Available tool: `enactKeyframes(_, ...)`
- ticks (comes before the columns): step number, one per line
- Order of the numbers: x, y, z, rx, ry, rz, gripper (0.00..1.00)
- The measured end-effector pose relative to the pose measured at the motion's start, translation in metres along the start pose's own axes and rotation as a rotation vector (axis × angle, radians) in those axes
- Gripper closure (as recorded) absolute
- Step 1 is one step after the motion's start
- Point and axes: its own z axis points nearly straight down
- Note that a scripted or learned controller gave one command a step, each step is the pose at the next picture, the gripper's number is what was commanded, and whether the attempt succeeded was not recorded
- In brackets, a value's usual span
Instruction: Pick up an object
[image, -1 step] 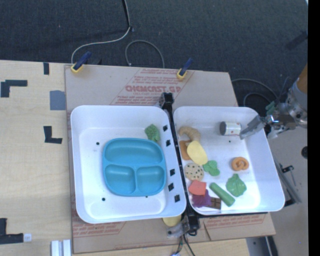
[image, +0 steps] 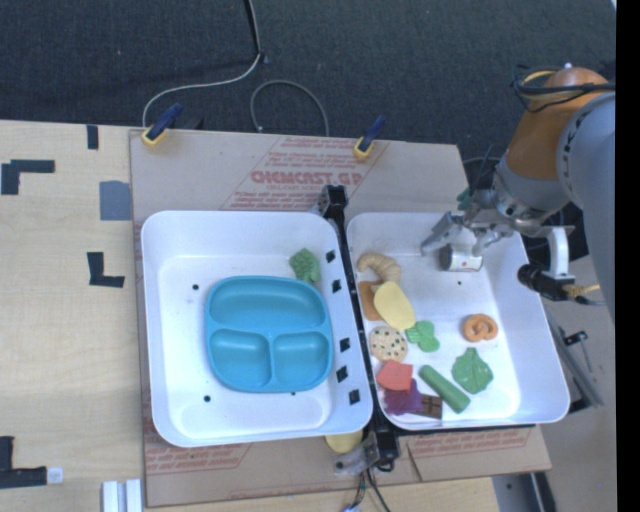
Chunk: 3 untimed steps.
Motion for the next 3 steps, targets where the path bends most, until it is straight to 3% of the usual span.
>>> enactKeyframes(1, -0.028, 0.009, 0.042, -0.009, -0.002, 0.004, 0.0)
enactKeyframes(2, -0.028, 0.013, 0.023, -0.022, -0.005, 0.001, 1.0)
enactKeyframes(3, -0.028, 0.014, 0.023, -0.025, -0.009, 0.001, 0.0)
